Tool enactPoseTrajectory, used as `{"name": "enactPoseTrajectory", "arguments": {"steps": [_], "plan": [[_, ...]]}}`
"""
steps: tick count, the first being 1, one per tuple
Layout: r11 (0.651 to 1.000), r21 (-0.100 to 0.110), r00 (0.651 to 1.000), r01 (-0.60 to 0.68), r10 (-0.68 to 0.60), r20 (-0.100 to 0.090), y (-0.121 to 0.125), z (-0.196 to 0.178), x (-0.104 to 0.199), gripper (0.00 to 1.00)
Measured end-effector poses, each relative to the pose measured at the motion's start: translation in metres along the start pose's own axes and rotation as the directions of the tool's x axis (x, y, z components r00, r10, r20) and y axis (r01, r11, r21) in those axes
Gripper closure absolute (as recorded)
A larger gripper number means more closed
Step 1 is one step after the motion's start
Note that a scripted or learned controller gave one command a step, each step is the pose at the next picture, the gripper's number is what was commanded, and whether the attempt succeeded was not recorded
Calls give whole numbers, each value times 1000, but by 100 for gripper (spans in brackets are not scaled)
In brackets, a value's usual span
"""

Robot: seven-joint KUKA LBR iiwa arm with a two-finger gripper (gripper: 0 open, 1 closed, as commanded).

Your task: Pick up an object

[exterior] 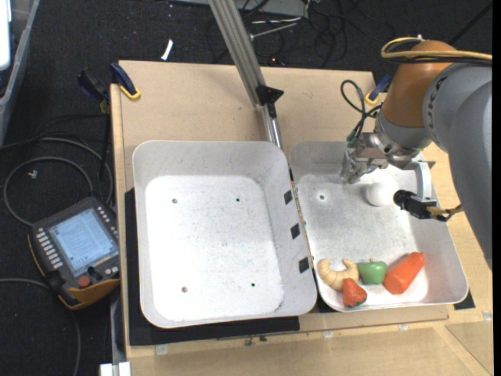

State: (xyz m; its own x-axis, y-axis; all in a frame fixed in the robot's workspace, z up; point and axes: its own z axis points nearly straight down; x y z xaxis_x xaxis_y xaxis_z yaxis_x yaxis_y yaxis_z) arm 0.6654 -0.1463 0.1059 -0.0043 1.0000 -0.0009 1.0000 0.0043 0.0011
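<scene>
White rounded plastic object (378,193) beside the gripper (356,165) looks light, smooth, slippery; grip across its middle. Finger state unreadable.

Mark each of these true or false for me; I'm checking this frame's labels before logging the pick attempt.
1. The toy foods lie in the right bin. True.
2. The carrot lies in the left bin. False: it lies at the right bin's near edge.
3. The gripper is over the right bin's far part. True.
4. The green pepper sits between the carrot and the beige curved piece. True.
5. The gripper is touching the carrot. False: they are well apart.
</scene>
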Motion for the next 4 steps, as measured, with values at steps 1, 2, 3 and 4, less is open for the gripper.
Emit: {"name": "enactPoseTrajectory", "arguments": {"steps": [1,2,3,4], "plan": [[1000,-4,1000,-6,6,1,-8,-55,-5,100],[1000,-6,1000,-2,2,1,-3,-99,-3,100],[1000,-4,1000,-2,2,0,-1,-127,-3,100],[1000,3,1000,3,-3,-2,-15,-120,46,100]]}}
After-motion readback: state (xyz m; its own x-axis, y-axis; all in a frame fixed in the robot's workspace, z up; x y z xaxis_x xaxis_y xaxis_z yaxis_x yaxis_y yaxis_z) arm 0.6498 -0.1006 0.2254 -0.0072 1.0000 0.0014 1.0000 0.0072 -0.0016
